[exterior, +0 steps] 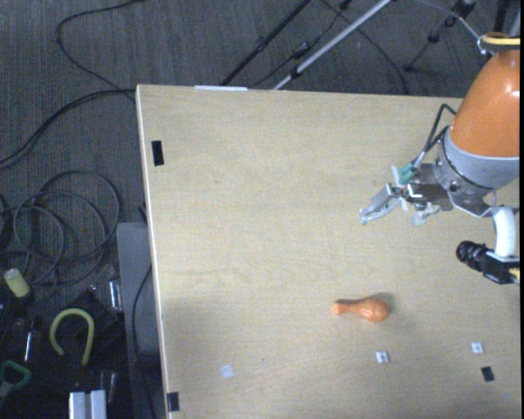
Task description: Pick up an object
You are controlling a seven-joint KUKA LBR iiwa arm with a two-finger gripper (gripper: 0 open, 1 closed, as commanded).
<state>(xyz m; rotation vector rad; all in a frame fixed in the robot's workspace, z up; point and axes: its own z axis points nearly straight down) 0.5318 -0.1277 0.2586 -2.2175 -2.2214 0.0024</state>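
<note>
The object (pixel 363 309) is small and orange, shaped like a little gourd: a rounded bulb at its right end tapering to a narrow neck that points to 9 o'clock. It lies flat on its side on the tan board (pixel 262 234), alone, toward the 5 o'clock part of the surface, nothing touching it.

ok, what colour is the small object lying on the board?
Orange: the object is a pear-shaped piece with a thin neck, clearest in the camera view.
</note>
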